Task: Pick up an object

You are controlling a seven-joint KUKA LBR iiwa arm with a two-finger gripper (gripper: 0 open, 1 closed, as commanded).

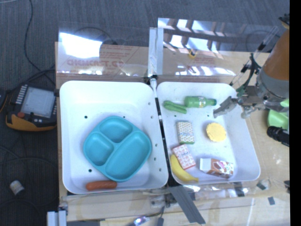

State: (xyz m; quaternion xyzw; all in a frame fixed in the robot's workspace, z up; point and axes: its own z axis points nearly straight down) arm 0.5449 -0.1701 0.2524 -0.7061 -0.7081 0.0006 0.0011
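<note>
Nearest the camera, along the front wall of the right bin (251,154), lay a yellow banana (181,172) and a small red-and-white carton (217,167), with a red-patterned packet (184,156) just above the banana. Farther back in that bin sat a green-patterned box (186,132), a round yellow waffle-textured piece (216,132), a green bottle (199,101) lying on its side and a green pepper-like piece (175,107) just beside it.

My gripper (235,106) hung over the right bin's far right corner, near the bottle's cap end and above the yellow round piece; its two fingers (224,107) stood spread apart with nothing between them. I reached in from the right, my orange band (278,55) at the frame's edge.

In the left bin (70,126), a teal divided plate (118,148) lay tilted across the middle, and an orange-red sausage-shaped piece (101,185) rested against the front wall, apart from the plate.

On the dark carpet to the left of the worktop (270,173) lay a handheld control pendant (32,107) with a grey screen and orange casing.
</note>
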